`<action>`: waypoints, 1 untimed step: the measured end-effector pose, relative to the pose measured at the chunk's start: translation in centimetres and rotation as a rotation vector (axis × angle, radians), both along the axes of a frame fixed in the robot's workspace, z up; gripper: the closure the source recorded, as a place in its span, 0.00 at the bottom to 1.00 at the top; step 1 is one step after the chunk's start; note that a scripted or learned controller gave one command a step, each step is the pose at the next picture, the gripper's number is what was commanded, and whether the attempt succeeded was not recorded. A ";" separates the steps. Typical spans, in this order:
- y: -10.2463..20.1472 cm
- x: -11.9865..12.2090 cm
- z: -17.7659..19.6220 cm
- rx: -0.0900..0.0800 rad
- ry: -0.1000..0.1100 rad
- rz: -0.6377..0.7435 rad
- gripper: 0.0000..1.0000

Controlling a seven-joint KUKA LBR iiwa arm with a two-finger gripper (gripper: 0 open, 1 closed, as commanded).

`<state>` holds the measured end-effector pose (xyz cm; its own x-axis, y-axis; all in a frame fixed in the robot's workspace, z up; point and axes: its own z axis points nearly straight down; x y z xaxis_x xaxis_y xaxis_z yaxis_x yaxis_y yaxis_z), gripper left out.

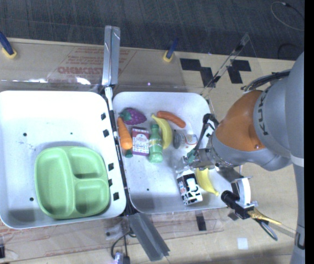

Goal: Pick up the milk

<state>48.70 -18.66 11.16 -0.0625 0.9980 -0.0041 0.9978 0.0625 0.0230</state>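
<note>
Claw [192, 159] of the grey, orange-banded arm [250, 131] hangs low over the right white bin [146, 197], near its right wall; whether it is spread or pressed together I cannot tell. Just below it the small black-and-white milk carton [189, 188] lies on the bin floor, touching a yellow banana [206, 180]. Farther left lie a green bottle [155, 143], a purple carton [141, 141] and an orange carrot [124, 135]; the left white bin [14, 114] bears a green compartment tray [72, 181].

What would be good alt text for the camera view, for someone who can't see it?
A grey and orange robot arm reaches from the right over the right bin, near a black-and-white milk carton lying beside a banana. The bin also holds carrots, an eggplant, a green bottle and another banana; the left bin holds a green divided tray.
</note>
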 end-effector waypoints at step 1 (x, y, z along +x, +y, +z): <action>0.2 4.9 -1.8 0.005 0.027 -0.032 1.00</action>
